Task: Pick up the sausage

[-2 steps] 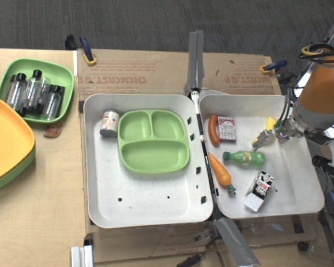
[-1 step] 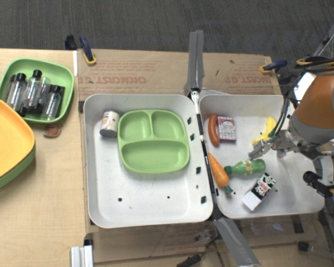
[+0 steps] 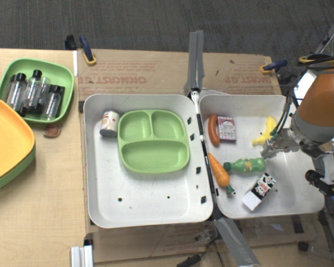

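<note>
The sausage (image 3: 213, 129) is a reddish-orange link lying lengthwise against the left wall of the right bin (image 3: 289, 204), beside a pink box (image 3: 226, 129). My gripper (image 3: 271, 147) hangs low over the right half of that bin, just below a yellow banana (image 3: 265, 131) and just above the cap end of a green bottle (image 3: 245, 164). It is well to the right of the sausage, and nothing shows in its grasp.
An orange carrot (image 3: 219, 171) and a black-and-white carton (image 3: 259, 192) lie in the right bin's front half. The left bin (image 3: 145, 204) holds a green divided plate (image 3: 153, 141) and a small can (image 3: 108, 123). A green tray of bottles (image 3: 36, 90) and stacked yellow plates (image 3: 8, 146) sit at the far left.
</note>
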{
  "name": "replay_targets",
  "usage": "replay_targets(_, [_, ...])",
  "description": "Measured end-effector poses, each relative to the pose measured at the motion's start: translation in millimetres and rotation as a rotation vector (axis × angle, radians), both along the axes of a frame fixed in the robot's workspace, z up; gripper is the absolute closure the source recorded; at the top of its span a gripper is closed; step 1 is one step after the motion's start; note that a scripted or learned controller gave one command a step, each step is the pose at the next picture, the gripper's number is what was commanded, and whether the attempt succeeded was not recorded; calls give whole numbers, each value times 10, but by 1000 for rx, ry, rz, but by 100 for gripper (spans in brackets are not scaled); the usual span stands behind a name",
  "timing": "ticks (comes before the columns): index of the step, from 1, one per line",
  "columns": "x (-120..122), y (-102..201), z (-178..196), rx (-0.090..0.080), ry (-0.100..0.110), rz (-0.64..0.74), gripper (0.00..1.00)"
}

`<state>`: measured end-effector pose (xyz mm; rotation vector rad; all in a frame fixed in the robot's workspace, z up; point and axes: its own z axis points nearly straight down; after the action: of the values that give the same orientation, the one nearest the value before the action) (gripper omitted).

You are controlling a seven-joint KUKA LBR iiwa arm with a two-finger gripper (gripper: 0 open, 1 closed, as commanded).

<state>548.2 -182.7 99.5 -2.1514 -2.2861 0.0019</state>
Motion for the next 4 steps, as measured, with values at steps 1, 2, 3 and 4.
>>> replay_targets(1, [378, 184, 96, -2, -1, -219, 100])
replay_targets(2, [473, -248, 125, -3, 0, -427, 100])
replay_targets(3, [646, 35, 134, -4, 1, -758, 100])
replay_targets(4, [498, -267, 470, -5, 2, -997, 100])
